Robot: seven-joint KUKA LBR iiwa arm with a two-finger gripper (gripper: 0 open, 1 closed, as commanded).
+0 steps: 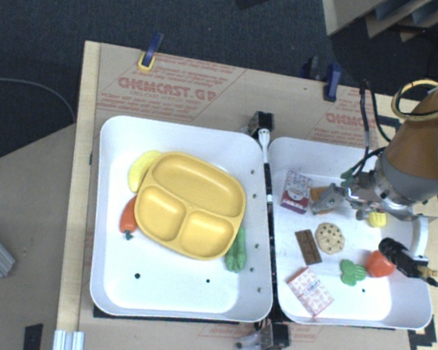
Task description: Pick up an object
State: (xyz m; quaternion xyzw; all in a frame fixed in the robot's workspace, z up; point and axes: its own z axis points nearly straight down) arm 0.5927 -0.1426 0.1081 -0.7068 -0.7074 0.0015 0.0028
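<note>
Your end effector (336,197) is hovering low over the upper part of the right bin (411,309), but from this angle you can't tell what state it's in or whether it's got anything. Right around it you've got a red-and-white packet (296,191) just to its left, a cookie (329,238) and a brown bar (307,246) just below, a small yellow piece (377,220) to its right, plus a green piece (352,272), a red-orange piece (381,265) and a pink wrapped packet (310,291) nearer the front. Over in the left bin (159,300) there's a yellow divided tray (190,205) sitting on top of a banana (142,168), a carrot-looking thing (128,218) and a green veggie (236,253), all poking out from its edges.
</note>
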